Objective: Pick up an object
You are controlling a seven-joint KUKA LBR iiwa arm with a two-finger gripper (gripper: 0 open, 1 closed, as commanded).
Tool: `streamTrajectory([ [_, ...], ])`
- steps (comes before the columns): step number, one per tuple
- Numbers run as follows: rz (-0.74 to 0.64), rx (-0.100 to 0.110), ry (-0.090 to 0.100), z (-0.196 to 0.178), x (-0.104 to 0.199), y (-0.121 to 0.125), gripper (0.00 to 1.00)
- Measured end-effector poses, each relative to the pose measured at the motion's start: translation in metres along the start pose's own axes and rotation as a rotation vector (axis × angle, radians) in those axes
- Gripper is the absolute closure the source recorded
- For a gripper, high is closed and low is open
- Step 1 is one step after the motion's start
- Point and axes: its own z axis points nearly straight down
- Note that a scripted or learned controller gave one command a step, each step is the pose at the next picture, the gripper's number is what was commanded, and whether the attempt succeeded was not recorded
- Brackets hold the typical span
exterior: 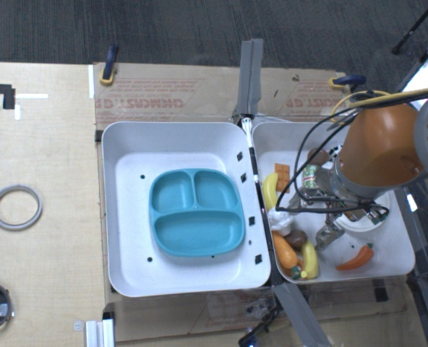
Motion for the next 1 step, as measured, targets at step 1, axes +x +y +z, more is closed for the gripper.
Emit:
streamTrajectory([
  [1, -0.026, 0.0, -0.003, -0.0001, -0.048, -0.061, 0.0],
])
